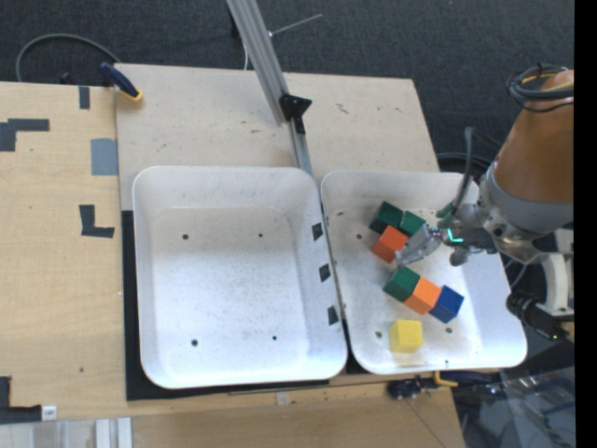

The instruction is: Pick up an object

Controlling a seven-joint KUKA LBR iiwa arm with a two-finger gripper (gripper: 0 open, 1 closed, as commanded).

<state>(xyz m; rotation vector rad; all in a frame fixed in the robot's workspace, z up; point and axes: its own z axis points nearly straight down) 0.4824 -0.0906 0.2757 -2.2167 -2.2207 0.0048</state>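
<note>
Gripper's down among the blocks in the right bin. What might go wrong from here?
1. The gripper sits right against the tightly packed upper green block and orange block, so it may nudge them instead of grasping one.
2. The lower green block, orange block and blue block touch, so pulling one may drag its neighbours.

Just one fixed cam up high, looking down at a slant on the light wooden tabletop (233,119) and both shallow white plastic bins (149,250).

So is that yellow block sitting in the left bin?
No, the yellow block lies in the right bin, near its front edge, alongside the other coloured blocks.
</note>
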